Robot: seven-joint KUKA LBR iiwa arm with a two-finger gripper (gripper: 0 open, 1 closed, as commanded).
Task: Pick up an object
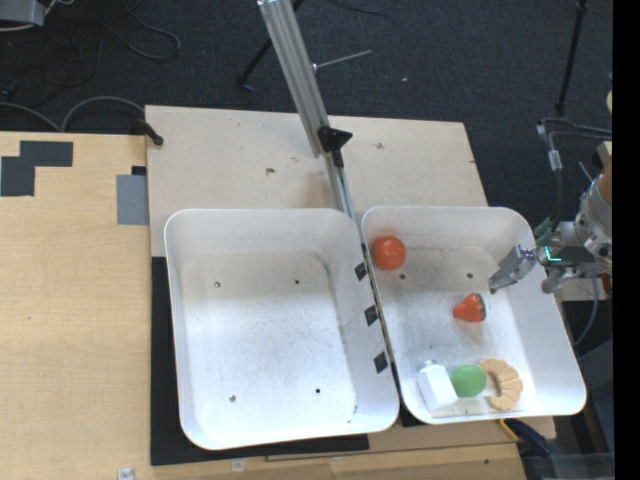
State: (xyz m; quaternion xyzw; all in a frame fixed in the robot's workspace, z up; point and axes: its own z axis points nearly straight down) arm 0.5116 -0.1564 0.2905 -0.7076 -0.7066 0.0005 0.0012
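The gripper point(512, 269) hung over the right bin's point(556, 320) edge near the strawberry point(469, 309); whether it was spread I cannot tell

Light is even and fairly bright, prob. from overhead; no harsh glare. The two shallow white plastic bins point(270, 408) look slightly washed out, esp. their rims, w/ soft grey shading along inner walls. Shadows are faint and short under the small round orange-red ball point(388, 253). The dark carpeted floor point(420, 48) stays dim, low detail. Overall pic is soft, a bit grainy; right-edge detail is blurry.
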